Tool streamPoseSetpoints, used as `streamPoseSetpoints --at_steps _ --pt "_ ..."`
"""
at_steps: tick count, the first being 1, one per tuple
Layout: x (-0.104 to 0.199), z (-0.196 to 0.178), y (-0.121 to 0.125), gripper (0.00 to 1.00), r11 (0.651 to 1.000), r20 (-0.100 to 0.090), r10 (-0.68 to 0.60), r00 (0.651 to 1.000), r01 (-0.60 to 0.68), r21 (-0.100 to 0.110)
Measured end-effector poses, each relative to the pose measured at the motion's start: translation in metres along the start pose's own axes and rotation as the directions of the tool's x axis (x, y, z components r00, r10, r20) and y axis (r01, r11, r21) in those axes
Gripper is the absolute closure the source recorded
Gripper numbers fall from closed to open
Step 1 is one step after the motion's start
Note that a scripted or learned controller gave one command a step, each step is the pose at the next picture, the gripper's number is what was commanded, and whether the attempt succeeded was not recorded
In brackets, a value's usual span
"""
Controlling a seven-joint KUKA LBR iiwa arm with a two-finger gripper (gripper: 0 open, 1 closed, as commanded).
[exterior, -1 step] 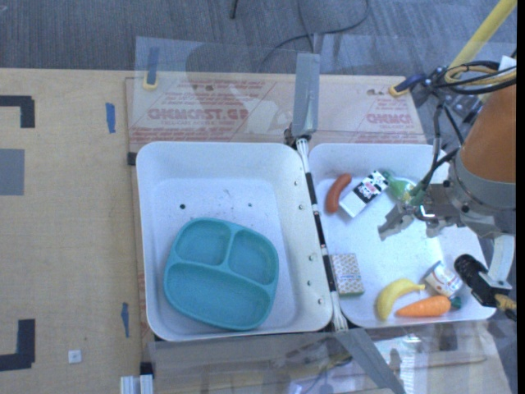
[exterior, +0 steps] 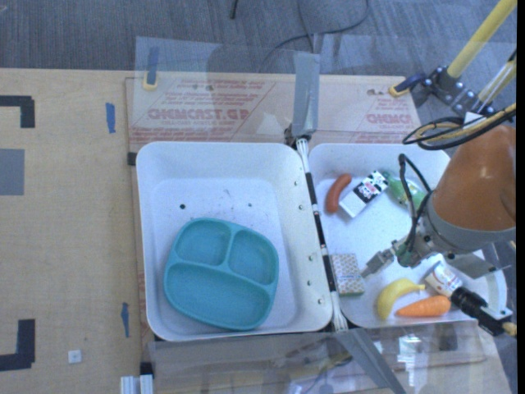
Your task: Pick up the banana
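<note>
Banana: yellow and curved, the banana (exterior: 396, 295) lies at the near edge of the right bin (exterior: 361, 235), one end touching the carrot (exterior: 424, 306).
Gripper: the gripper (exterior: 392, 258) hovers just beside the banana, up and to its left in the view. I see nothing held, and from this slant I cannot tell whether it is apart or together.
Risk one: the carrot lies right against the banana, so a closing grasp may take both, or the carrot alone.
Risk two: the bin's near wall is close, so a low approach could strike the rim or pin the banana against it.
Risk three: the skin looks smooth and curved, so a grip off the middle could let it roll out.
Neighbour: the speckled block (exterior: 347, 273) sits near on the left, apart from the banana, and is likely no trouble.
</note>
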State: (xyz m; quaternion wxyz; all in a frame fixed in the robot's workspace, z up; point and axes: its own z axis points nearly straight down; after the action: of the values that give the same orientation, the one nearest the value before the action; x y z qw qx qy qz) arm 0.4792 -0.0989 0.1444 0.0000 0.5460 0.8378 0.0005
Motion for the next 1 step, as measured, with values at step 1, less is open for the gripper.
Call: streamPoseSetpoints --at_steps 1 --pt "-0.0427 0.0549 -0.0151 0.0 0.998 0.003 -0.069 0.998 0.069 -0.009"
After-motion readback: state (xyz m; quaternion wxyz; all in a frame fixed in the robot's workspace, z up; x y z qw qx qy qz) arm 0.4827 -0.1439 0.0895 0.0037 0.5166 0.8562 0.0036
